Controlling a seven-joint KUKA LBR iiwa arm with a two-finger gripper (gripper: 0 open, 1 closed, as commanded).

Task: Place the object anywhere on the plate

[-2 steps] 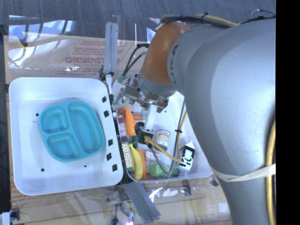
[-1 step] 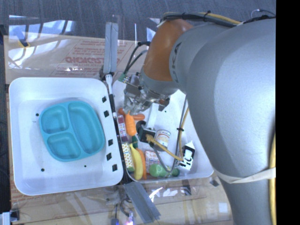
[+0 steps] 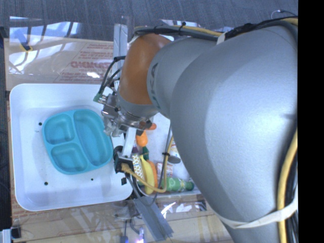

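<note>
Two shallow bins sit side by side. The left white bin [image 3: 20, 135] holds one blue plastic plate with three compartments [image 3: 76, 140]. Bare floor rings the plate and is widest below and to its left, while the plate's right rim runs close to the bin wall. The grey arm [image 3: 228, 110] covers most of the right white bin [image 3: 159, 119].

Three loose things show there: one small orange piece [image 3: 142, 139], one yellow banana-shaped toy [image 3: 149, 172] and one green bottle-shaped item [image 3: 178, 185]. Which of them is the task's object cannot be told. All three lie just right of and below the claw [image 3: 120, 128], which hangs by the plate's right rim. Whether the claw is wide or narrow cannot be told.
</note>
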